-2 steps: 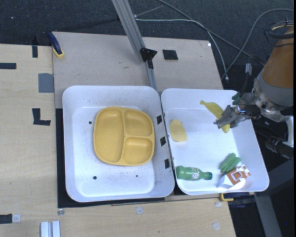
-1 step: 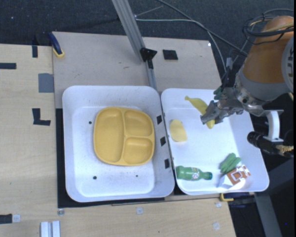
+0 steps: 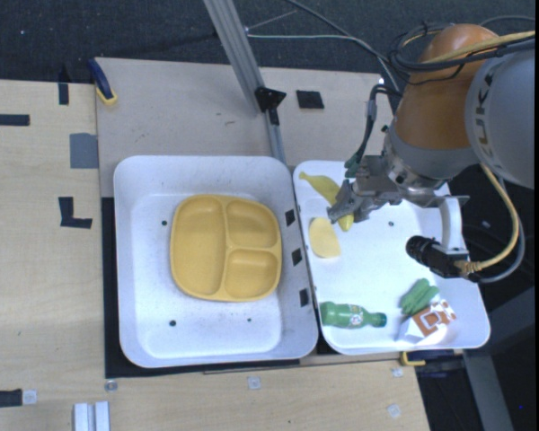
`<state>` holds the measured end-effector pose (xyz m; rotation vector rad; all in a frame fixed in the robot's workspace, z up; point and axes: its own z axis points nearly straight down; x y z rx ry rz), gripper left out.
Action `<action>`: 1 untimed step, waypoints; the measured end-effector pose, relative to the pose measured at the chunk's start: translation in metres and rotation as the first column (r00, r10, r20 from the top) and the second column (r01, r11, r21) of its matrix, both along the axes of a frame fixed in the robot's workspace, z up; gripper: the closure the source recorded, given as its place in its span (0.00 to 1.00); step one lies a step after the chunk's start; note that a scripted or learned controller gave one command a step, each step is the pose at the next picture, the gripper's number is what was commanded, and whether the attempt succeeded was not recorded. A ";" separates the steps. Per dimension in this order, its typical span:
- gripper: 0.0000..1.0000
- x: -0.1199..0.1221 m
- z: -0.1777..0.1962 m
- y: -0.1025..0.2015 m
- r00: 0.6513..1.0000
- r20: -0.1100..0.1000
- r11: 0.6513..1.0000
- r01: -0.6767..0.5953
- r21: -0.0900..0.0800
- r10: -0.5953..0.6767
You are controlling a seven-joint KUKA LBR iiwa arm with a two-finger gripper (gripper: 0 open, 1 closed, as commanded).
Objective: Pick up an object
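Note:
My gripper (image 3: 347, 212) hangs over the upper left part of the right bin (image 3: 388, 268). Just under its tip lies a yellow banana (image 3: 322, 187), and a pale yellow rounded piece (image 3: 323, 239) rests a little below it. A green bottle (image 3: 350, 315) lies on its side near the bin's front edge. A green vegetable (image 3: 418, 294) and an orange-and-white carton (image 3: 430, 320) sit at the front right corner. The arm's wrist hides the fingertips.
The left bin (image 3: 144, 250) holds a yellow divided plate (image 3: 225, 247). A grey metal pole (image 3: 242, 52) slants in from the top toward the gap between the bins. A black cable fitting (image 3: 428, 251) hangs beside the wrist over the right bin.

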<state>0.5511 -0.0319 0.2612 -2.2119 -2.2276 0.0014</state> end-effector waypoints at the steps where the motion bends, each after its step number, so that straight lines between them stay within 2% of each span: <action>1: 1.00 0.014 -0.014 0.039 1.000 0.000 1.000 0.002 -0.001 -0.002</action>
